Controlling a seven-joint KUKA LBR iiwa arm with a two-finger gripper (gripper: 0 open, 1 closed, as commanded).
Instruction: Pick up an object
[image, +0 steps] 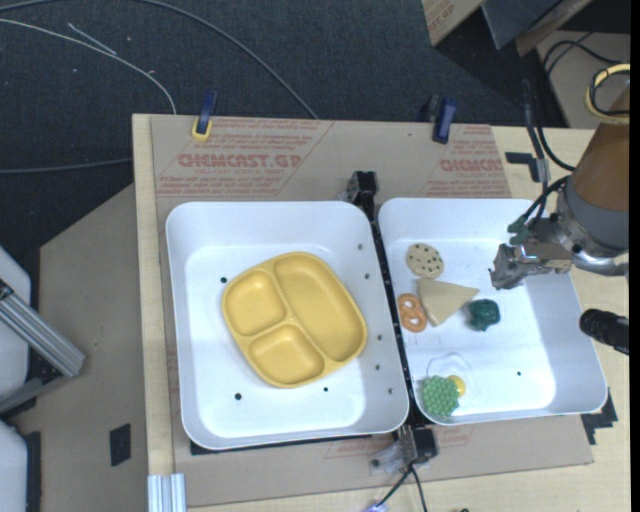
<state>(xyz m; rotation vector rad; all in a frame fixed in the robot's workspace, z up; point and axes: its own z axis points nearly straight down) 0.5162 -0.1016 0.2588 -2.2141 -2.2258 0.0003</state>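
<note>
The right bin (540, 390) holds a round cookie (425, 261), a tan wedge of cheese or bread (447, 299), an orange pretzel (411, 312), a dark green broccoli piece (484, 314) and a green cluster of peas or grapes (440, 396) beside a small yellow bit. My gripper (505, 272) hangs over the bin's upper right part, just above and right of the broccoli and to the right of the wedge. Nothing shows between its fingers.
The left bin (200, 240) bears a yellow three-compartment plate (292, 318). Black clamps sit between the bins at the far end (362, 186) and the near end (420, 442). Blue clips (443, 118) hold the cardboard's far edge. Cables trail over the floor behind.
</note>
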